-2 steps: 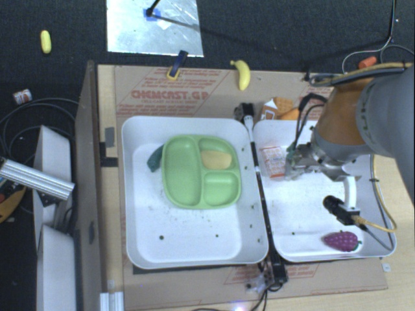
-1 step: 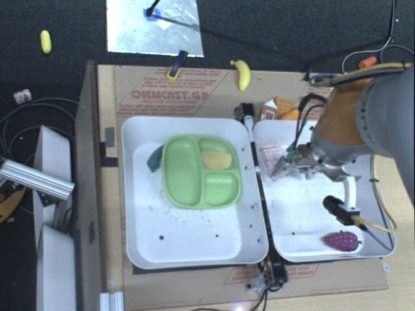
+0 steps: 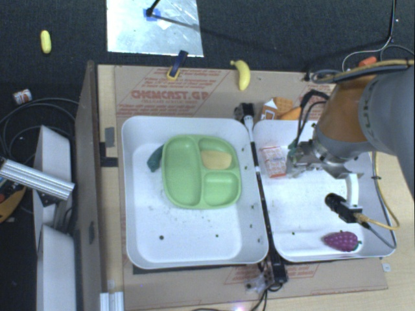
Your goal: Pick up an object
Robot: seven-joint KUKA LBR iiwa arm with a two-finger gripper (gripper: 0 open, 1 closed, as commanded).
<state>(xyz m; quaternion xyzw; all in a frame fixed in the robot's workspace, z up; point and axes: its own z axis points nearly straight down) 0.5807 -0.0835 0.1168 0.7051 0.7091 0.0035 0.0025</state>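
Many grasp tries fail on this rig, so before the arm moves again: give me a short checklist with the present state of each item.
1. Gripper over the right bin: ok, it sits in that bin's upper part.
2. Target within reach: ok, a small clear packet lies just beside the gripper.
3. Packet between the fingers: cannot tell, the wrist hides them.
4. Other pickable things in the right bin: ok, purple grapes lie near its lower right corner, apart from the arm.
5. Left bin contents out of the way: ok, the green divided plate stays across the divider.
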